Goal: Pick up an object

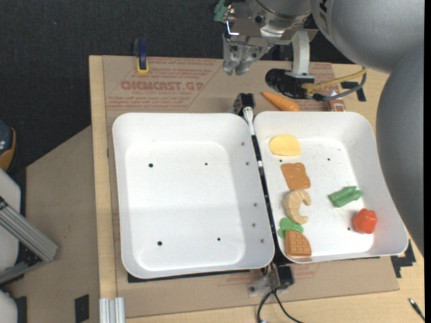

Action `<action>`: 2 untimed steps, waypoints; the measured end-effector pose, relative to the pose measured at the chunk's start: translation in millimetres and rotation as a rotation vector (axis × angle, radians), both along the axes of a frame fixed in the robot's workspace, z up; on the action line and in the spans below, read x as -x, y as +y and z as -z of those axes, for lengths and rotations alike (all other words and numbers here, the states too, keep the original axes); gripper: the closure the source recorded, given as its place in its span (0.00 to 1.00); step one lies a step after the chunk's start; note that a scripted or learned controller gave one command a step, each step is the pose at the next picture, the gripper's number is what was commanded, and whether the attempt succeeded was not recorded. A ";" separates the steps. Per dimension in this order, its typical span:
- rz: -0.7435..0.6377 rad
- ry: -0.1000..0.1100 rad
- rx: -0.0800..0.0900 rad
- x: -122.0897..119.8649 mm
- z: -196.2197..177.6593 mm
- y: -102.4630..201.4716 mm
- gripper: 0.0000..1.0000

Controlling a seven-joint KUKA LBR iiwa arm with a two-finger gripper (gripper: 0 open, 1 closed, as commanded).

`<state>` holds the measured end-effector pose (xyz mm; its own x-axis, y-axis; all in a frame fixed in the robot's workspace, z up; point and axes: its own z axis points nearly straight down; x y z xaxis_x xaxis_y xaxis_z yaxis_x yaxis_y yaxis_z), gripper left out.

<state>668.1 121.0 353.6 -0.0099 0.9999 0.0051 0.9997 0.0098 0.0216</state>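
Looking down on the bench, locate the grey arm's two-finger gripper (237,58) above the far strip of the brown paper-faced board (182,86), just beyond the seam where the shallow left-hand white bin (182,200) meets the shallow right-hand white bin (350,136). Treat its state as undetermined from this angle, whether spread or pressed together. Find the candidate objects in the right-hand white bin, well apart from the gripper. Read them from far to near along that bin's left side: a flat yellow oval piece (285,145), a tan rectangular cracker-like piece (295,175) just beside it, a pale curved croissant-shaped piece (295,206), and an orange waffle-patterned square (298,245) with a green leaf on one corner, at the near wall. Note toward the bin's right side a green pod-shaped piece (345,196) and, near it, a red rounded tomato-like piece (364,221). Note also an orange toy carrot (281,101) lying on the board outside the bin, just beyond its far wall and nearest the gripper. See a blue-and-yellow clamp (141,54) at the board's far edge.
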 end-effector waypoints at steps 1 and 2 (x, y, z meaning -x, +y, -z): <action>0.003 0.033 0.005 8.8 95.1 61.0 1.00; 0.004 0.032 0.005 38.7 157.8 107.1 1.00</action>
<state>629.4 228.0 195.8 -0.0054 1.0000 0.0000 0.9999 0.0054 -0.0099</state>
